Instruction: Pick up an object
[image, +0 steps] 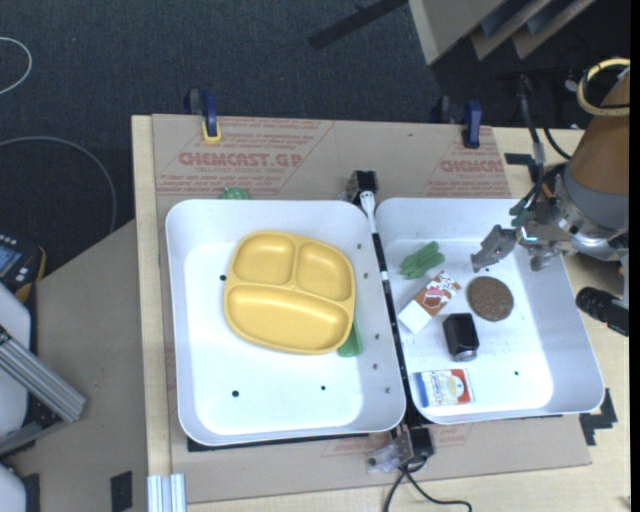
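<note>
My gripper (515, 252) hangs over the back of the right bin (560, 385), fingers spread and nothing between them. Its left fingertip (487, 253) is just above and behind a brown round disc (490, 298). Left of the disc lie a red-and-white packet (432, 298) and a green piece (422, 260). A small black object (460, 335) lies in front of the disc, and a white card with blue and red print (443, 387) lies near the bin's front edge.
The left bin (200, 380) holds a yellow divided plate (290, 292) with a green item (349, 345) peeking out at its right edge. A black divider rail (383, 290) separates the bins. Blue clamps (209, 112) hold the board at the back.
</note>
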